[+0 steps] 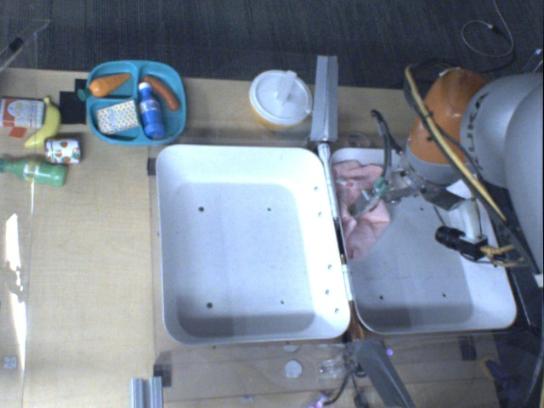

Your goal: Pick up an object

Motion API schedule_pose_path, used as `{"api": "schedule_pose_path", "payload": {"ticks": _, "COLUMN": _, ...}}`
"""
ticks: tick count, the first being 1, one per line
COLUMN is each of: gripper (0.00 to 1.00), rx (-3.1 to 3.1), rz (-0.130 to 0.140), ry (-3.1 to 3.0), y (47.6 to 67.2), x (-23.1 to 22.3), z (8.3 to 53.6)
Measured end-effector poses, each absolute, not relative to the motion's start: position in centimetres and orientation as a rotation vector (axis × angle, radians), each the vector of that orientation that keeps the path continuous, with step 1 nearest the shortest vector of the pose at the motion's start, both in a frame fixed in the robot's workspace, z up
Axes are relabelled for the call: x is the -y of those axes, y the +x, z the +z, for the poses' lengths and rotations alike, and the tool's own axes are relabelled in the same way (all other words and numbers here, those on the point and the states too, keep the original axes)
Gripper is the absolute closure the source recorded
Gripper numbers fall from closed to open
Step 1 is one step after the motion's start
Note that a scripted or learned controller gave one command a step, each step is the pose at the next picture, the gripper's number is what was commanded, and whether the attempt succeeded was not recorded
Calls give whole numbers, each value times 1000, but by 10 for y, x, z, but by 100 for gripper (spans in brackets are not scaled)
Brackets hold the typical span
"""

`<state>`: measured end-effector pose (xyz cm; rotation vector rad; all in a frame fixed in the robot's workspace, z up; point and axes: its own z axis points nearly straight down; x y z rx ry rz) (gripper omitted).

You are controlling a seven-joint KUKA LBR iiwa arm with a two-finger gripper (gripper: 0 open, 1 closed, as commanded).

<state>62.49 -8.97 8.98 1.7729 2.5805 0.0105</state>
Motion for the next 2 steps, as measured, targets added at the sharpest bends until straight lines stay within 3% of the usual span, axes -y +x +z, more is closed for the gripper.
{"api": "schedule_pose_path", "payload": {"ticks": 1, "gripper": 100, "rx": -2578, "rz": 17, "ry": 1768, "y": 627, "x": 88, "z": 102}}
{"api": "schedule_pose_path", "payload": {"ticks": 2, "gripper": 100, "rx": -2487, "rz": 3, "ry": 1912, "y": 667, "x": 26, "z": 186}}
